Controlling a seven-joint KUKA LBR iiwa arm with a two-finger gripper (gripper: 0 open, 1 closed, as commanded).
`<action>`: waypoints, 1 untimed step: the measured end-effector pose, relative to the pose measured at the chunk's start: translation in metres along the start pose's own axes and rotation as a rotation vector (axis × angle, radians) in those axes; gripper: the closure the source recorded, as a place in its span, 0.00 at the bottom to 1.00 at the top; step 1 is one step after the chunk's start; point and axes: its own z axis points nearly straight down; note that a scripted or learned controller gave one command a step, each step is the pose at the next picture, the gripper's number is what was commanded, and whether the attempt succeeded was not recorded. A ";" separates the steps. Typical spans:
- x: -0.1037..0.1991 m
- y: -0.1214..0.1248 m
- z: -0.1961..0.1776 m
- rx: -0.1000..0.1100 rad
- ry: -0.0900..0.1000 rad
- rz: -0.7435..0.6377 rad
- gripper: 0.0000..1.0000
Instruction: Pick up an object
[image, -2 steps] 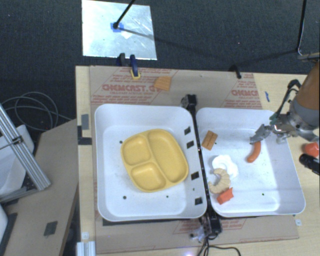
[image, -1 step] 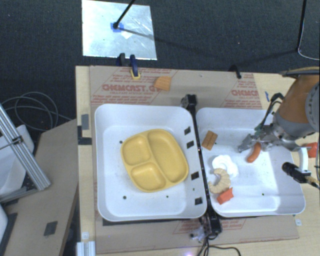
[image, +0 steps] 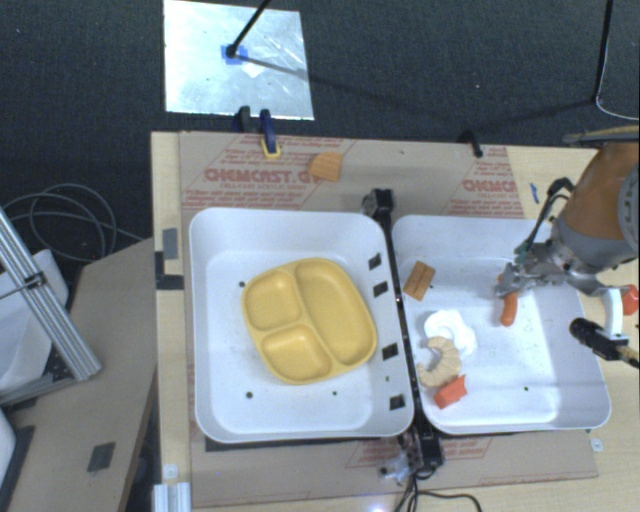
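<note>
Pincer (image: 512, 287) of our grey arm hangs low over the right bin (image: 575, 400), near its upper right part, and an orange carrot-shaped piece (image: 508, 310) stands almost upright just below its tips; we cannot tell whether the fingers are apart or together, or whether they really clamp the piece. Around it, in the same bin, we see a small brown block (image: 418, 281) near the left wall, looking like wood or bread crust, with straight edges. Lower down lies a white soft-looking lump (image: 449, 328), and touching it from below a beige curved piece (image: 438, 362), rounded like a ring with a bite out. Just beside that one rests a red-orange wedge (image: 450, 391) with flat faces. These four things are grouped at the left half of the bin, well apart from the pincer, so nothing lies between it and the carrot piece. The left bin (image: 215, 400) carries a yellow plate (image: 308, 320) of smooth plastic, with rounded corners and three compartments. Both bins are shallow, white and glossy, joined by black clips (image: 381, 290) along the middle. Under them the counter (image: 420, 160) is covered with brown cardboard with red print, and one more tan block (image: 325, 166) lies on it behind the left bin.
</note>
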 end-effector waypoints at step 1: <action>0.073 0.015 -0.108 -0.009 0.002 -0.006 1.00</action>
